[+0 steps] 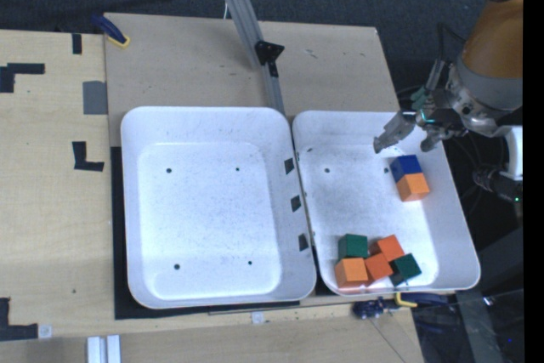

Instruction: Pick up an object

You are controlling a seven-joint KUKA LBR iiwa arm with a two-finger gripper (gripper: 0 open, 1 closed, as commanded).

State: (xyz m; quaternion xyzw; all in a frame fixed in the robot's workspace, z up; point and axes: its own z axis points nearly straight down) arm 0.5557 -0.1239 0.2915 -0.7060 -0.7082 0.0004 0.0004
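A: What sits nearest the camera?

B: A cluster of blocks at the front of the right bin (450,221): an orange cube (351,270) at the front rim, a green one (353,246) just behind it, touching. Beside them a second orange block (378,268), a third (390,248) tilted behind it, and a dark green block (406,267) on the right, all packed together.

A: Anything else in that bin?

B: Farther back, near the right wall, a blue block (405,166) with an orange block (413,186) touching its front side. The pair lies well apart from the cluster.

A: And the left bin (136,208)?

B: Its white floor is speckled, with a few dark dots.

A: Where is the gripper (410,132)?

B: Over the back right corner of the right bin, just behind the blue block and above it. The fingers (391,133) look spread apart, one pointing down-left towards the bin floor. Nothing is between them.

A: Beyond that?

B: The arm (497,47), orange above grey, comes in from the right. A grey rail (242,0) slants across the bench (178,55) behind the bins.
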